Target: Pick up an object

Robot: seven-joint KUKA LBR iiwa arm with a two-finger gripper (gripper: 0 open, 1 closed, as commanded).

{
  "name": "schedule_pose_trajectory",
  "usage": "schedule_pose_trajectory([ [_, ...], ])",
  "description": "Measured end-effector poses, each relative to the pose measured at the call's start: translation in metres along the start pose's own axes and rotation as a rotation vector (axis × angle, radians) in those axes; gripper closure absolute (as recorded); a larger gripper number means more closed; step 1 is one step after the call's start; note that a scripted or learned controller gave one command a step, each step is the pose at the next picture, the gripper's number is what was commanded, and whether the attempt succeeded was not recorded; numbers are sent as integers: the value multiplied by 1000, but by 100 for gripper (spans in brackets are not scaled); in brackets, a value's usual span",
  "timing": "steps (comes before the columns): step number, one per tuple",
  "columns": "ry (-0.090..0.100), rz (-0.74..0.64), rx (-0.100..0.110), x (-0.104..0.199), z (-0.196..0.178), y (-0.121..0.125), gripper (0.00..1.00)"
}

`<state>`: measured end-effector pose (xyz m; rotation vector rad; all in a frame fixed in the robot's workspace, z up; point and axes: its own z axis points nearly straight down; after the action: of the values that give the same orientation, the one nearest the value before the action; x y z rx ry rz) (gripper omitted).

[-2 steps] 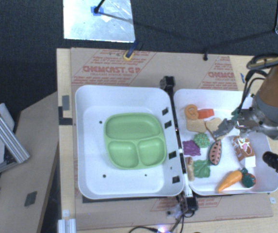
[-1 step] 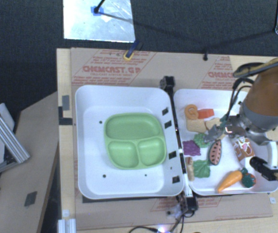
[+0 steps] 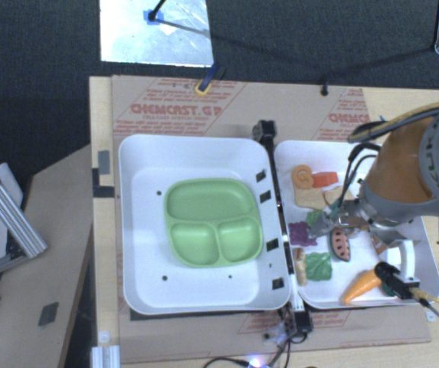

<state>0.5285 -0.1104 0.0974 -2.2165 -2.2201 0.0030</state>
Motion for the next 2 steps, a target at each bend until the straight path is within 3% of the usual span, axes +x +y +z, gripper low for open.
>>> schedule_pose_trajectory([
  [1,-1,1,-6,0,12,1,0],
  [2,0,0,-11,0,0,3,100],
])
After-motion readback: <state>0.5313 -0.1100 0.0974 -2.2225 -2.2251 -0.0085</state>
